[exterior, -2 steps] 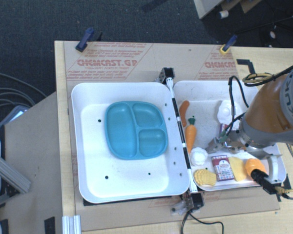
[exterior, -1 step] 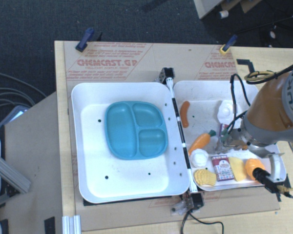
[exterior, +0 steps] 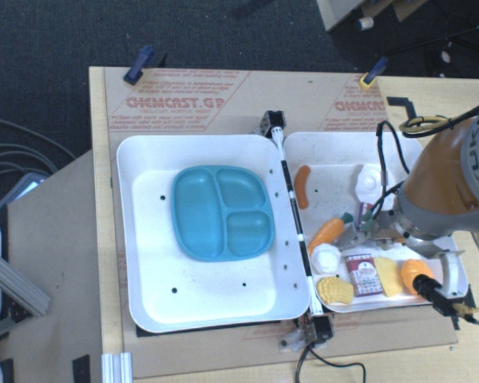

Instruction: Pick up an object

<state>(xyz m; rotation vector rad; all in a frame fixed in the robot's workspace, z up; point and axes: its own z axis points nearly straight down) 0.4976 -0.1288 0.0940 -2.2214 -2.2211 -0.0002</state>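
Carrot: we see an orange toy carrot (exterior: 328,231) lying at a slant in the right bin (exterior: 335,144), close to the wall it shares with the other bin, its upper end pointing at the gripper
Gripper: here it is, the gripper (exterior: 366,219), down low in the middle of the right bin, just beside the carrot's upper end
Grip: open or closed, we cannot tell from up here, nor whether it touches the carrot
Arm: the grey arm (exterior: 443,186) with its orange band reaches in from the right and covers that side of the bin
White round piece: a small white disc (exterior: 326,258) sits just below the carrot's lower end
Sausage: a reddish sausage (exterior: 302,186) lies along the shared wall, farther back than the carrot and apart from it
White lump: a pale lump (exterior: 368,183) rests behind the gripper, near the arm
Cracker: a round yellow cracker (exterior: 335,291) lies at the front rim, just in front of the white disc
Red box: a small red and white box (exterior: 365,276) lies flat between the cracker and a yellow block (exterior: 389,278)
Orange ball: an orange ball (exterior: 416,270) sits against the yellow block's right side
Left bin: over in the left bin (exterior: 144,238) we have a blue divided plate (exterior: 222,212), three compartments, lying flat near the middle
Bench: a pale board (exterior: 184,94) with red lettering carries both bins, a blue clamp (exterior: 138,65) at its back left corner
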